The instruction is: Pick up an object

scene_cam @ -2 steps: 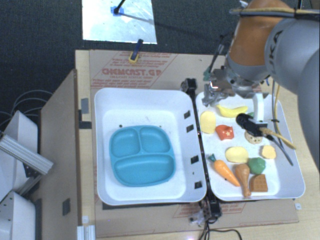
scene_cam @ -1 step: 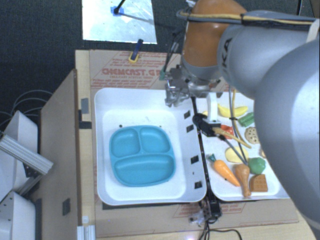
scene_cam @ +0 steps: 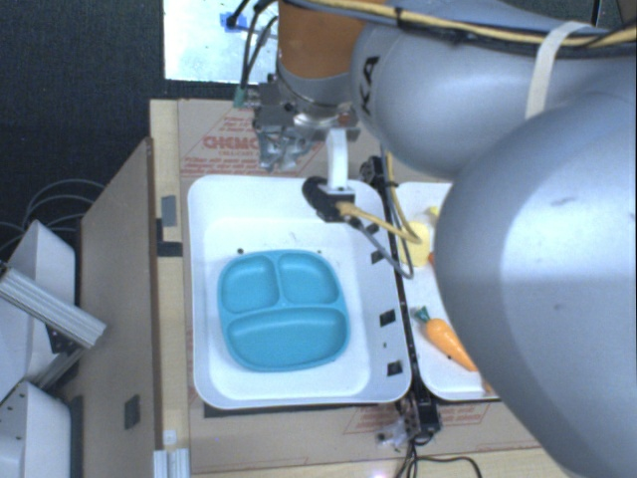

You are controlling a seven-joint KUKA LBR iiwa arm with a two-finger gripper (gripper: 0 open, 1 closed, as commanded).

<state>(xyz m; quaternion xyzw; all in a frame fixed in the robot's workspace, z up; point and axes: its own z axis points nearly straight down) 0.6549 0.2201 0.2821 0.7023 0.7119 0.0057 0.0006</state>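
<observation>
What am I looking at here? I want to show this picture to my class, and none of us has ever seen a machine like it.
This is a robot arm, grey with an orange band, photographed by one fixed camera above the bench, looking down at a slant. The arm reaches in from the right side of the picture and is so close to the camera that it hides much of the scene. At its tip is the gripper, the part meant to pick things up, hanging over the far edge of the left bin. I see nothing held in it. Two shallow white bins stand side by side. The left one holds a blue divided plate. In the right bin lie a toy carrot and something yellow, partly hidden.
</observation>
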